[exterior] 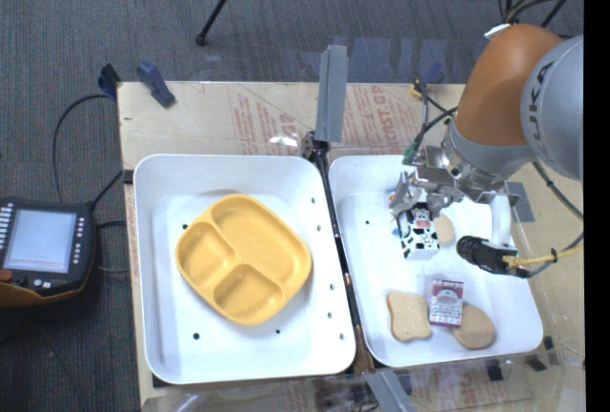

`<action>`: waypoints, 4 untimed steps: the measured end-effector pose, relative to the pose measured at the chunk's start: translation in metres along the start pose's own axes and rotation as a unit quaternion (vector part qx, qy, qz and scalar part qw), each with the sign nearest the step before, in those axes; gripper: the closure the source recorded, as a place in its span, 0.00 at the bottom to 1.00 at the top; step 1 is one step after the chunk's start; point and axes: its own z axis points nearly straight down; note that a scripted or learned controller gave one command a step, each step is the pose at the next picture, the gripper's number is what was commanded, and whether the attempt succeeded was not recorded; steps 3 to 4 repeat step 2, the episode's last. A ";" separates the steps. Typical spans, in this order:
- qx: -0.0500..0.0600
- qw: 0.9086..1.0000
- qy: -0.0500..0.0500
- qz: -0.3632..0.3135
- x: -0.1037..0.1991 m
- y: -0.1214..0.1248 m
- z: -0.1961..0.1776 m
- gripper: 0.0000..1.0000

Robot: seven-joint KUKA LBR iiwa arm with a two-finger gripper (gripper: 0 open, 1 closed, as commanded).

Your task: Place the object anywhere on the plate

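Hand (416, 206): lowered over cow-patterned carton (419, 238); grip state cannot be told.
Plate (244, 257): centred in left bin (152, 305).

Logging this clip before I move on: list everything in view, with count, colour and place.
plate: 1, yellow, three compartments, in left bin
left bin: 1, white, left on bench
right bin: 1, white, right on bench
cow toy: 1, black and white, right bin, under gripper
toast slice: 1, tan, right bin, near front
bread roll: 1, tan, right bin, front right
small box: 1, red and white, between toast and roll
pendant: 1, black and orange, floor at left
arm: 1, grey and orange, from right
gripper: 1, above cow toy
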 end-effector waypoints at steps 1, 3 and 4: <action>0.001 1.000 0.001 -0.018 0.112 -0.030 0.001 1.00; 0.001 1.000 0.000 -0.015 0.108 -0.029 0.001 0.00; 0.001 1.000 0.000 -0.015 0.108 -0.029 0.001 0.00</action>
